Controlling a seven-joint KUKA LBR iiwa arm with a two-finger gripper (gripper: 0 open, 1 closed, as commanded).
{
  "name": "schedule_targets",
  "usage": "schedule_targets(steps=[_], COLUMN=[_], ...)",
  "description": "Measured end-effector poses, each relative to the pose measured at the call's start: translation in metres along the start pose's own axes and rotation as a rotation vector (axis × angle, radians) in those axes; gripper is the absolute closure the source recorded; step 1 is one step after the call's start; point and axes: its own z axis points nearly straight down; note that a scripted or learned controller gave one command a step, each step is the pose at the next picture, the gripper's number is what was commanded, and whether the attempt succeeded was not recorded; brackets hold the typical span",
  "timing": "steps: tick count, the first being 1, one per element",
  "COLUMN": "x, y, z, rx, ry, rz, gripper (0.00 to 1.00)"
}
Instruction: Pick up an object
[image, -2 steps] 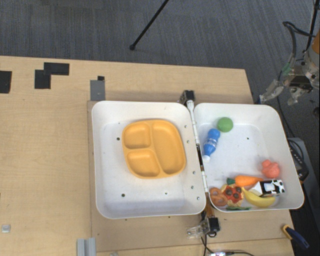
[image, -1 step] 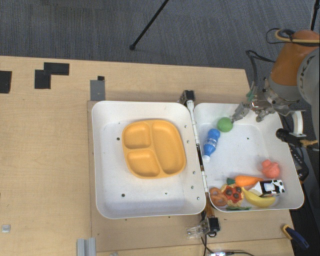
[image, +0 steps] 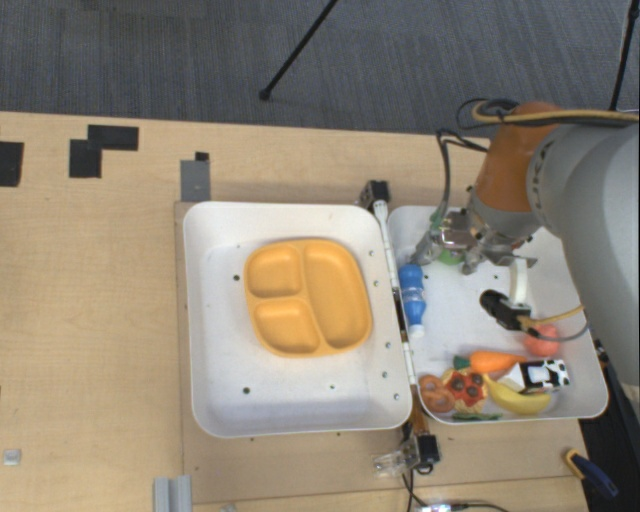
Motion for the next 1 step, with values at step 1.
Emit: schedule_targets(steps=[1], x=[0.0013], y=[-0.0804], z=[-0.0020], rx=[-0.004], ry=[-0.001], rz=[0.208], gripper=[0.00])
